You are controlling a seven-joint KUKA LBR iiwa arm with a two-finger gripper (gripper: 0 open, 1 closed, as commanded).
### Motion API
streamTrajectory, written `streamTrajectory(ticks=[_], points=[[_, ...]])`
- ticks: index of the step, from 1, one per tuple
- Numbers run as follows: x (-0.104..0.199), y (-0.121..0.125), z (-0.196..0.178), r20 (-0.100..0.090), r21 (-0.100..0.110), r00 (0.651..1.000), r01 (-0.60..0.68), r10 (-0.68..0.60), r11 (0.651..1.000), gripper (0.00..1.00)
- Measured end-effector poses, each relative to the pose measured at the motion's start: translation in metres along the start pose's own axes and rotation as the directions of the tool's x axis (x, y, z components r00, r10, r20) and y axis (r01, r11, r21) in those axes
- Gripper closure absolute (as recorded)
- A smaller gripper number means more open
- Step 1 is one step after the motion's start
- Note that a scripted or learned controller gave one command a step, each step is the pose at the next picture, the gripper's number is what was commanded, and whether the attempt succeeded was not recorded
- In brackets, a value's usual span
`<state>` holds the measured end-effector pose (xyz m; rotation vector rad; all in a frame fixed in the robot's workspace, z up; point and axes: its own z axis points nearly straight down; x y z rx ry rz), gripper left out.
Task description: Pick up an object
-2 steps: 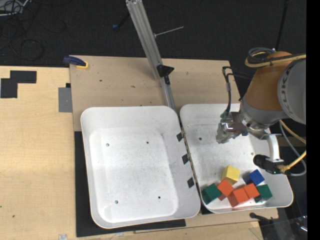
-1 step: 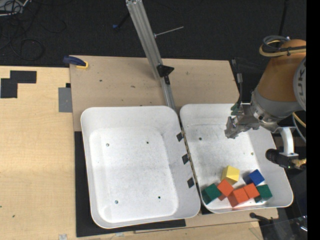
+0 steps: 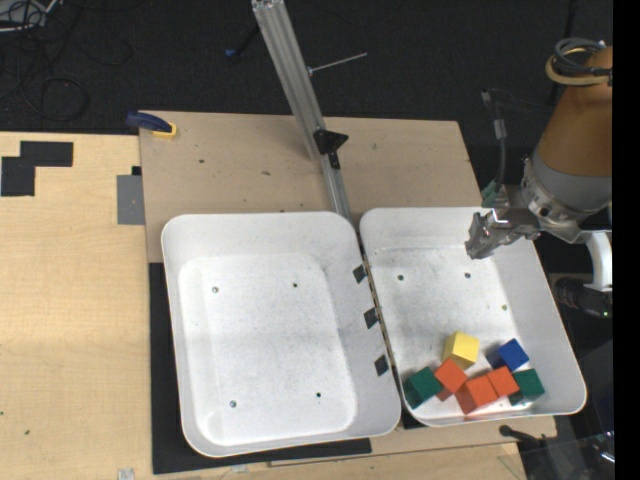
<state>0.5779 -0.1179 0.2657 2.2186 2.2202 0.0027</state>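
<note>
Several small blocks lie huddled in the near right corner of the right bin [image 3: 440, 268]: a yellow block [image 3: 462, 348], a blue block [image 3: 513, 353], a red block [image 3: 451, 375], an orange block [image 3: 482, 390], and green blocks [image 3: 422, 384] at both ends of the heap. My gripper [image 3: 484, 236] hangs over the far right part of that bin, well behind the blocks. Nothing shows between its fingers.
The left bin [image 3: 265, 328] stands beside the right one, joined by black clips along the shared rim. A slanted aluminium rail [image 3: 296, 78] rises behind the bins. A blue and yellow clamp [image 3: 152, 123] lies at the bench's far left.
</note>
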Motion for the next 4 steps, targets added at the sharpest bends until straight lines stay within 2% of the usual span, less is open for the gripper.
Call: streamTrajectory(ticks=[1,3,4], points=[[0.06,0.01,0.005,-0.003,0.005,1.0,0.004,-0.003,1.0,1.0],[0.153,0.011,0.036,-0.002,0.009,1.0,0.002,-0.002,1.0,1.0],[0.199,0.012,0.03,-0.002,0.006,1.0,0.002,-0.002,1.0,1.0]])
